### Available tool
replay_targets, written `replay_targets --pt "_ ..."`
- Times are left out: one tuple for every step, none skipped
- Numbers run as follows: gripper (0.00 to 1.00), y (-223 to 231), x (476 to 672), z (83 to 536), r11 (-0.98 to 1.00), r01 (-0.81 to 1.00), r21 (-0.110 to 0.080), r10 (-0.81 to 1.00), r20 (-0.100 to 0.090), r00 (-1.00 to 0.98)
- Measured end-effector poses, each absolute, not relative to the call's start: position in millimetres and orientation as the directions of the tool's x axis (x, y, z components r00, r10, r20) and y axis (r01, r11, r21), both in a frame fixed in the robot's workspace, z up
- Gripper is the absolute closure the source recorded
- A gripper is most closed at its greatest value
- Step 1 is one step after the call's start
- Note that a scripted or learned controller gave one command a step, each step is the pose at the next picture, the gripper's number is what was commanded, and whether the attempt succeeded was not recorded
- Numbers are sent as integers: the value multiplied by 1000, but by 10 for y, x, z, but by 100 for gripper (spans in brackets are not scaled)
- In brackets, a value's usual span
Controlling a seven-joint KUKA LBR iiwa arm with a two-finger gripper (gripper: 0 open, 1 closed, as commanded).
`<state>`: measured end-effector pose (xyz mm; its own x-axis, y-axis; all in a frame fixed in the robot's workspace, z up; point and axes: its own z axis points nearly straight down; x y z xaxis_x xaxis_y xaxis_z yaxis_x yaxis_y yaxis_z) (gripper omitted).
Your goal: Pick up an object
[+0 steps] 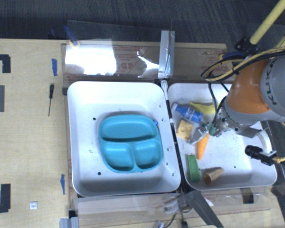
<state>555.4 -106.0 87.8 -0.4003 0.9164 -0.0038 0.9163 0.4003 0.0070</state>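
The right bin (256, 172) holds several small items. A blue bottle (188, 113) and a yellow banana-like piece (204, 108) lie at its back left. A pale yellow wedge (183, 129) rests by the left wall. An orange carrot (202, 147) lies in the middle. A green piece (193, 168) and a brown cork-like piece (212, 175) sit near the front. My gripper (205, 130) is low in this bin, just above the carrot's top end and right of the wedge. The wrist hides its tips.
The left bin (83, 122) holds a blue divided plate (130, 141). A metal divider (166, 56) stands behind the bins. Yellow and black cables (228, 61) loop over the arm's orange band (247, 91). A black part (256, 154) juts over the right bin's right side.
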Motion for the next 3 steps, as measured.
replay_targets --pt "100 -1063 5577 1002 399 917 14 917 -8 -399" --pt "100 -465 6369 1879 189 982 7 982 -1 -189" --pt "100 -292 6464 1847 185 983 3 983 -2 -185"
